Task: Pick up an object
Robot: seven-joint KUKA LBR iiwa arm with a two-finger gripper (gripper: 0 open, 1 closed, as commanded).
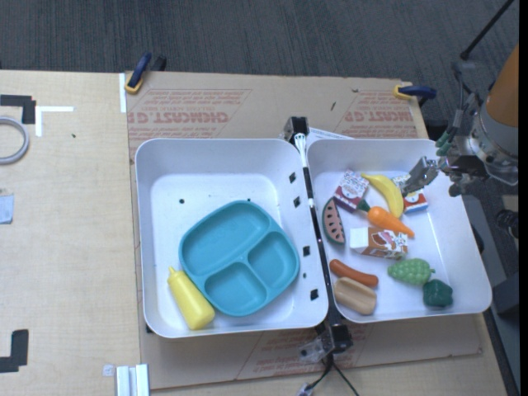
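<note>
Camera view. Pincer [437,170]: over the right bin [470,246], upper right part; fingers apart, nothing between them; wrist and arm cut off by the frame's right edge.

Just left of the pincer: banana [384,191], carton [352,189]. Beneath its tip: small box [416,204], partly hidden, print unreadable. Below-left: carrot [388,219], watermelon slice [332,220], printed packet [384,242], label illegible. Further below: sausage [353,272], hot dog bun [355,296], grapes [411,270], green pepper [437,294].

Well left, in the left bin [153,221]: blue divided plate [239,258], yellow bottle [190,299] touching its edge.
</note>
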